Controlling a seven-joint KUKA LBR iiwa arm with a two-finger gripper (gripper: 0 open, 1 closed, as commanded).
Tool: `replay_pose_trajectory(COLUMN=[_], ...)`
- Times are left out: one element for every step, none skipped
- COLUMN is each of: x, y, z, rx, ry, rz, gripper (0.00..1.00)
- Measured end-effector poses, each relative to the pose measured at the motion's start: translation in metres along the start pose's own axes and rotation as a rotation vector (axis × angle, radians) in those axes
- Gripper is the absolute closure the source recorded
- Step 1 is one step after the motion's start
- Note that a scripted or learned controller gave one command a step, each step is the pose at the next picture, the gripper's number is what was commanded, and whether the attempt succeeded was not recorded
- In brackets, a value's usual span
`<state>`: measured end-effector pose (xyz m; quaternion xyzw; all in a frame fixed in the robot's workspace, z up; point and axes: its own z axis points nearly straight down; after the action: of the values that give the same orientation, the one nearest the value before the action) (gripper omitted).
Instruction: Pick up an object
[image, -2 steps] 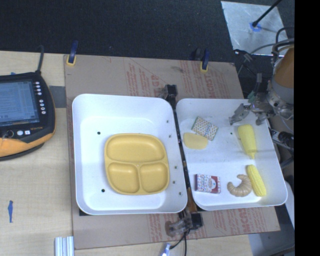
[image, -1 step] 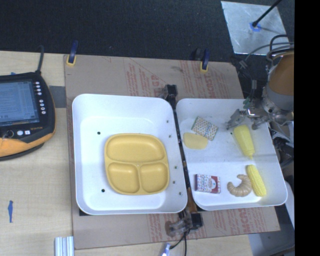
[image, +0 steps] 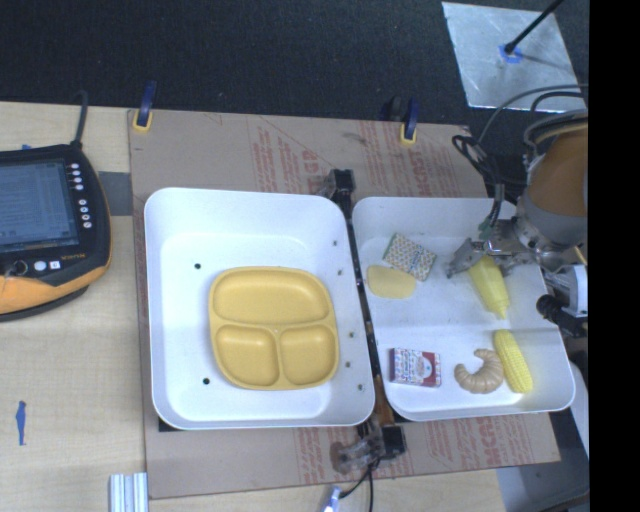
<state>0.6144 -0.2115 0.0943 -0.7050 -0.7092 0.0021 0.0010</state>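
My gripper (image: 484, 256) is low over the back right part of the right bin (image: 452, 212), and it looks open. The upper end of a yellow corn cob (image: 491, 287) lies right below it, about between the fingers, and the cob rests on the bin floor. A second corn cob (image: 514, 361) lies near the front right, touching a tan croissant (image: 480, 373). A red and white box (image: 414, 367) sits at the front left. At the bin's left, a pale yellow oval piece (image: 390, 283) lies beside a patterned packet (image: 410, 256).
The left bin (image: 170, 300) holds a yellow divided tray (image: 272, 326). A tablet in an orange case (image: 45, 225) lies on the bench at the far left. The arm's body and cables (image: 555, 180) hang over the right bin's back right corner.
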Motion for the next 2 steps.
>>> replay_pose_trajectory(x=[-0.001,-0.001], y=[0.008,0.0], z=[-0.05,-0.068], rx=[-0.003,-0.004], ry=[0.001,0.002], rz=[0.002,0.005], gripper=[0.0,0.0])
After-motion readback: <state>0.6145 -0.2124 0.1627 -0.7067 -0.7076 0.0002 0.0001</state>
